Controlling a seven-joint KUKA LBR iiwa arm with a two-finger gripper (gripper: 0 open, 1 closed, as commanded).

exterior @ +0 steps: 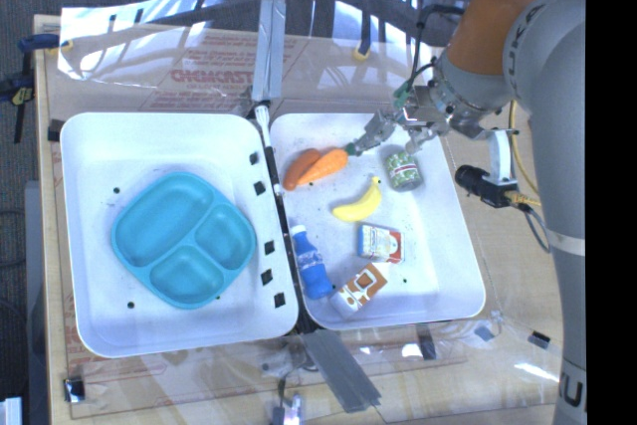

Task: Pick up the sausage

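1. Counter: carries two shallow white bins side by side, with a clear sheet lying across its far edge.
2. Left bin: holds a blue divided plate with three compartments, lying flat near the bin's middle.
3. Right bin: holds the loose items listed in 4–9.
4. Sausage: a short reddish-brown piece in the far left part of the right bin, close to the wall shared by the two bins. It lies on the bin floor, touching the carrot.
5. Carrot: brighter orange and tapered, with its thin end pointing right, towards the claw.
6. Banana: yellow and curved, just in front of the carrot and apart from it.
7. Small round container: green and white, right of the banana and just below the claw.
8. Red-and-white carton and brown-and-white carton: both in the near half of the bin.
9. Blue bottle: lies along the bin's left wall, its white cap towards the far side.
10. Arm: grey with an orange band, entering from the right.
11. Claw: over the far part of the right bin with its fingers spread apart and nothing between them. One fingertip lies beside the carrot's thin end, clear of the sausage.
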